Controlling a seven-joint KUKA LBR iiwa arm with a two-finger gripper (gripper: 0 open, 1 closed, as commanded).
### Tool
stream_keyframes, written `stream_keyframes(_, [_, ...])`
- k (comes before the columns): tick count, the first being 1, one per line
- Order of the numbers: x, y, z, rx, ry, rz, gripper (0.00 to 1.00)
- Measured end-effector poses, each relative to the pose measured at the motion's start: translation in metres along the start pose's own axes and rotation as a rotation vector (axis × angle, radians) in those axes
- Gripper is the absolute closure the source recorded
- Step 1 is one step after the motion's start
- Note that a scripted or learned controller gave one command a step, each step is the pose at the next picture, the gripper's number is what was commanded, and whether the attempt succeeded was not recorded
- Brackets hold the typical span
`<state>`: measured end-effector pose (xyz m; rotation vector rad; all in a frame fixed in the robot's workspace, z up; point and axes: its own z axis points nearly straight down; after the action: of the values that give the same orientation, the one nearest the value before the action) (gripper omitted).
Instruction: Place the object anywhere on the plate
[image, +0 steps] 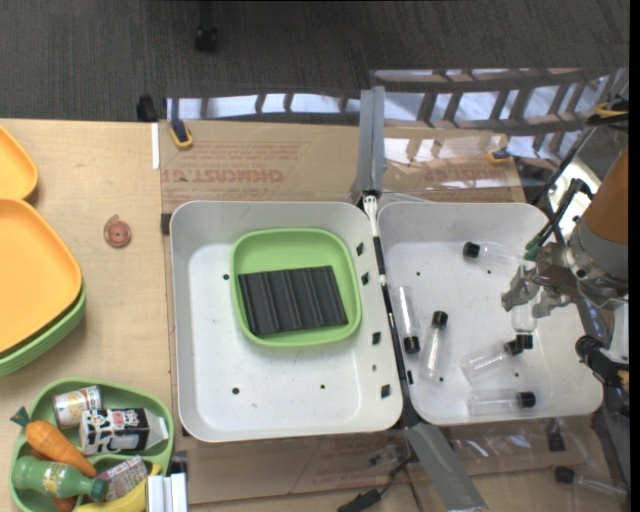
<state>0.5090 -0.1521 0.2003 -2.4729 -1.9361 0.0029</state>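
Vials (515, 346) lie just below the fingers (524, 292), whose state cannot be told. Descending squarely over one should help before crossing to the green plate (343, 250).

I see bright, even light, glare at two o'clock on the cardboard (440, 160), and soft focus throughout.

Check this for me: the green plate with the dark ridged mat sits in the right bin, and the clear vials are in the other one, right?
Not quite. The camera view shows the green plate with the dark ridged mat in the left bin; the clear vials lie in the right bin.
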Motion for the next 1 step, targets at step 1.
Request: stream_keyframes(1, [0.0103, -0.0358, 0.0280, 0.003, 0.000, -0.057, 1.00])
